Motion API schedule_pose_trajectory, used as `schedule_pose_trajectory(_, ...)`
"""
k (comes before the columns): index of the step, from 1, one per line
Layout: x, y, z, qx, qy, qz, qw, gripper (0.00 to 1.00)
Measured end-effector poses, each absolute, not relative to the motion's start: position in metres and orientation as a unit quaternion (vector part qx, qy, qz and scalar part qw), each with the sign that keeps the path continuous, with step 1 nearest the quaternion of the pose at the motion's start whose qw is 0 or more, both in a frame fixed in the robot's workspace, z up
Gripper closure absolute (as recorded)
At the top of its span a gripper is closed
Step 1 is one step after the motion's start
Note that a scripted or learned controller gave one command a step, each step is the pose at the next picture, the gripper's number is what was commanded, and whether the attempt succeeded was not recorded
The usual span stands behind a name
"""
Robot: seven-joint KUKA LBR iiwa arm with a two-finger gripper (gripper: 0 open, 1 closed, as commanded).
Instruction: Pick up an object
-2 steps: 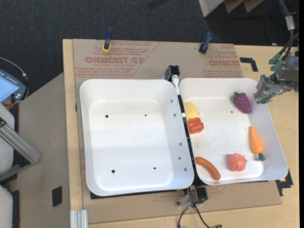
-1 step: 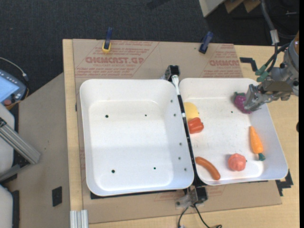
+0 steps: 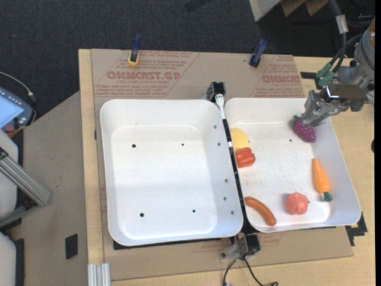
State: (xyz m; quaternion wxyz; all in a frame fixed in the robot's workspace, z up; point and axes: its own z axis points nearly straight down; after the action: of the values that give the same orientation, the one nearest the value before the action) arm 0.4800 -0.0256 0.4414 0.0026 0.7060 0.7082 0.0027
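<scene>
The right bin (image 3: 286, 107) holds several toy foods. A purple bunch of grapes (image 3: 305, 131) lies near its back right corner. My gripper (image 3: 314, 115) hangs right over the grapes, touching or almost touching their top. A yellow piece (image 3: 239, 137) and a red pepper (image 3: 244, 158) lie against the bin's left wall. An orange carrot (image 3: 321, 177) lies at the right side. A pinkish-red round fruit (image 3: 297, 203) and a sausage (image 3: 261, 211) sit near the front edge.
The left bin (image 3: 108, 121) shares a raised divider (image 3: 228, 154) with the right bin. Both bins rest on a cardboard sheet (image 3: 149, 70) with two clamps at the back. Cables hang behind the arm at the top right.
</scene>
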Motion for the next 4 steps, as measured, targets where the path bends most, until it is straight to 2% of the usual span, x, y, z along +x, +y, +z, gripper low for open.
schedule_pose_trajectory(1, 0.479, -0.011, 0.390, 0.707, 0.708, -0.0023, -0.002, 1.00)
schedule_pose_trajectory(2, 0.480, 0.036, 0.460, 0.705, 0.709, 0.0039, 0.003, 1.00)
schedule_pose_trajectory(3, 0.480, 0.064, 0.540, 0.706, 0.708, 0.0050, 0.003, 1.00)
schedule_pose_trajectory(4, 0.479, 0.059, 0.535, 0.708, 0.707, 0.0001, 0.000, 1.00)
